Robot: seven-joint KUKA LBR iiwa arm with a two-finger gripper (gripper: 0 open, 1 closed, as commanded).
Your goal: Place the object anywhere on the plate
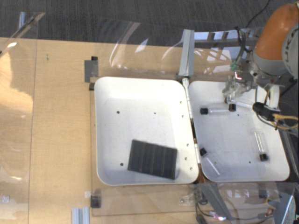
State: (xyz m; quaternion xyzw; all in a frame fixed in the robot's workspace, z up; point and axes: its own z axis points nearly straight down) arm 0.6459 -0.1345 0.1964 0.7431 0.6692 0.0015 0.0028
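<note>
Tubes lie scattered in the right bin (280, 171), one (217, 109) just beneath the gripper (232, 93), which hangs low for a pick; its fingers appear empty, their spread unclear. Dark plate (153, 159) waits in the left bin (107, 125).

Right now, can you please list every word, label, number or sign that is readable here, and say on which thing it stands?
None can be read: the dark plate, both white bins, the clear tubes and the arm show no legible writing.
</note>
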